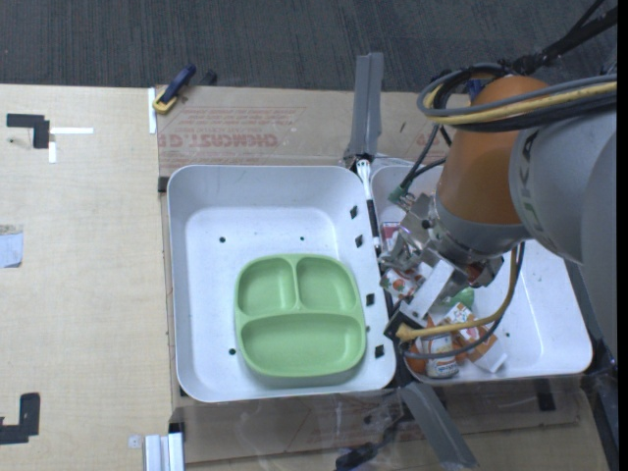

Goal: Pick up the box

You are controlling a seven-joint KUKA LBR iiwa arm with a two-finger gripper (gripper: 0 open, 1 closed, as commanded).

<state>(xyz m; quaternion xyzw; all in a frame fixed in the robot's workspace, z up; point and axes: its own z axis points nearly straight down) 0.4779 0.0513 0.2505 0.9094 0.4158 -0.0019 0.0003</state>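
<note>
**Gripper** (404,266): low inside the right bin (551,307), against that bin's left wall, about midway along it. It is seen from above and is crowded by its own hardware, so whether it is apart or together cannot be told. Nothing can be confirmed as gripped.

**Arm** (574,175): grey, with an orange band above the wrist. It comes in from the right and covers most of the right bin's far half.

**Box** (397,283): probably the small red-and-white printed item lying along the right bin's left wall, just beside and partly under the gripper. Its outline is largely hidden.

**Green-and-white packet** (458,314): on the right bin's floor, toward the front edge.

**Orange-and-red item** (444,353): at the right bin's front-left corner, touching or just beside the packet.

**White piece** (492,362): at the right bin's front edge, next to the orange-and-red item.

**Left bin** (201,253): shallow and white, sharing a wall line with the right bin.

**Green plate** (299,314): three compartments, lying flat in the left bin's front-right part, with one edge near the bin's right wall.

**Cardboard sheet** (245,126): red print, lying under the far edges of both bins.

**Blue-and-yellow tool** (175,86): at the cardboard's far-left corner, well apart from the bins.

**Bench** (78,263): pale wood, with black corner marks toward its left edge.
</note>
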